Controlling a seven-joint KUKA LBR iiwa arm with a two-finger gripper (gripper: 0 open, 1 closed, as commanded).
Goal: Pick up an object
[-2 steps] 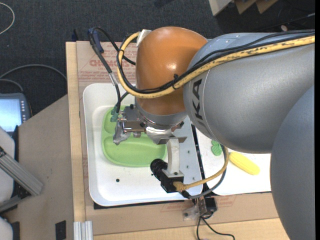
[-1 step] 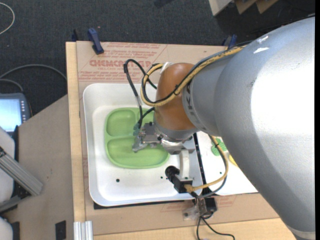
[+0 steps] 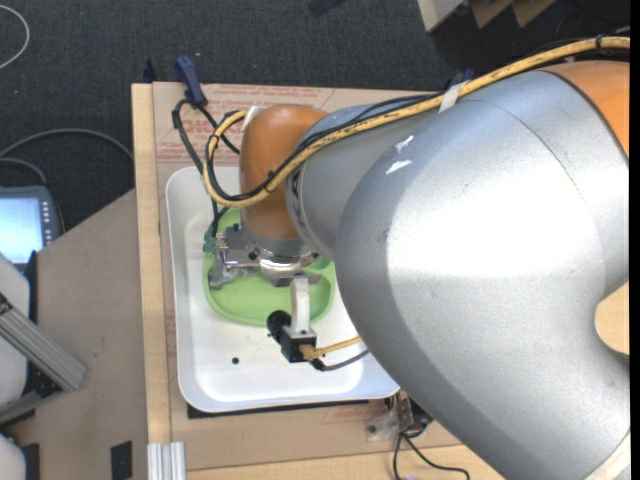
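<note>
The arm's wrist (image 3: 275,183) hangs low over a green object (image 3: 232,293) in the white bin (image 3: 215,383). No writing is legible.

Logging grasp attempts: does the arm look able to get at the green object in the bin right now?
Probably yes. The arm's wrist is directly over the green object in the white bin, with nothing else visibly in between, though the wrist hides any contact.
</note>
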